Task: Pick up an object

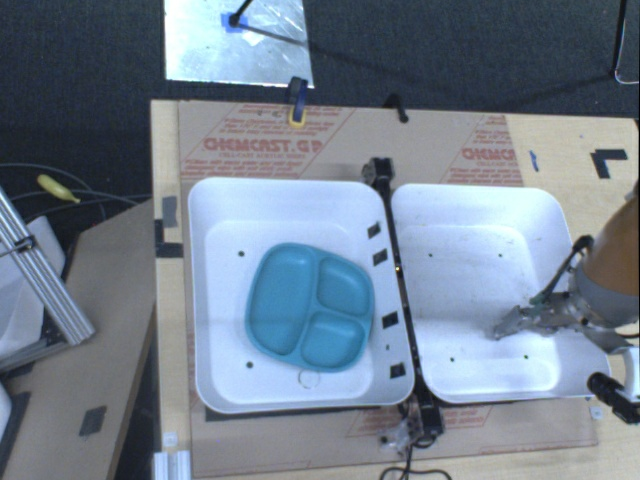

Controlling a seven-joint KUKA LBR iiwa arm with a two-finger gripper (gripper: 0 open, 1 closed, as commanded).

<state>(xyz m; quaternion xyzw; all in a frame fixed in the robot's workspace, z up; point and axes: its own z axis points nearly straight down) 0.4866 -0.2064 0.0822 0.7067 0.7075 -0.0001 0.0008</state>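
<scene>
Reaching in from the right, my tool (503, 328) hangs over the right bin (470, 208); whether it grips I cannot tell. The blue plate (308, 306) lies in the left bin (290, 200), so I judge I must cross over next.

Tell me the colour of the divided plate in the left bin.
The divided plate is light blue, a turquoise shade, plain with no pattern; the camera view shows it clearly.

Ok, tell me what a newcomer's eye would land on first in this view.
The blue divided plate draws the eye first, lying flat in the left bin, the one strong colour against white. Next comes the arm's hand, reaching in from the right edge, low over the floor of the right bin. Behind the bins, a shiny metal sheet lies on the dark floor.
</scene>
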